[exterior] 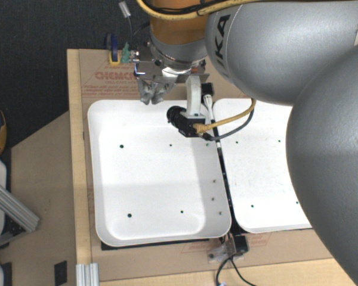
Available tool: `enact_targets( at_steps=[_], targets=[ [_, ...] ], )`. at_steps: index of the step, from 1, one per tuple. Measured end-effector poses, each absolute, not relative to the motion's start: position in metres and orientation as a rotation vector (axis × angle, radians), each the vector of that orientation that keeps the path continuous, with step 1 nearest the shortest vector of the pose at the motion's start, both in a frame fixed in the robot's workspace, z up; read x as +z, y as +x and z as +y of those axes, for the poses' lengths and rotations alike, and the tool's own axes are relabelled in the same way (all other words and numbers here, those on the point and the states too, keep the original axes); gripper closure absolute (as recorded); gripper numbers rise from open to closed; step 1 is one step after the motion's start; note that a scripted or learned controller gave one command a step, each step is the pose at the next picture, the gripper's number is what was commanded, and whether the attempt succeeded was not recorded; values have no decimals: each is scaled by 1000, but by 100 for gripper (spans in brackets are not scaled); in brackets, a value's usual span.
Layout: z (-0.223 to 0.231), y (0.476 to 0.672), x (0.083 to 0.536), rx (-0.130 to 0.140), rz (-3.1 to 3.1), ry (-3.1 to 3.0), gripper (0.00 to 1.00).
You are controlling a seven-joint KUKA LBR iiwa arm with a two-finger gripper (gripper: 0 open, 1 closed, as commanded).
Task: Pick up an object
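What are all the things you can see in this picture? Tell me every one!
White bins: two, white, side by side on the bench; the left bin has small dark dots on its floor, the right bin is partly under the arm.
Bench board: one, tan, under both bins, with red print near the top.
Small clip-like part: one, blue and yellow, at the board's top left corner.
Cable: one, yellowish, curving above the right bin.
Arm: one, grey with an orange band, reaching in from the right.
Claw: one, metal grey, over the left bin's top edge.
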State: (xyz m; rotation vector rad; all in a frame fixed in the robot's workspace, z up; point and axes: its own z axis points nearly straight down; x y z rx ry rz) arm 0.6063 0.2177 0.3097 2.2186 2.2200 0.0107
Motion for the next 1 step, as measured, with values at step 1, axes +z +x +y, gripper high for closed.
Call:
enact_targets(
  at_steps=[1],
  targets=[
    [209,587,329,2,2220,2222,100]
  ],
)
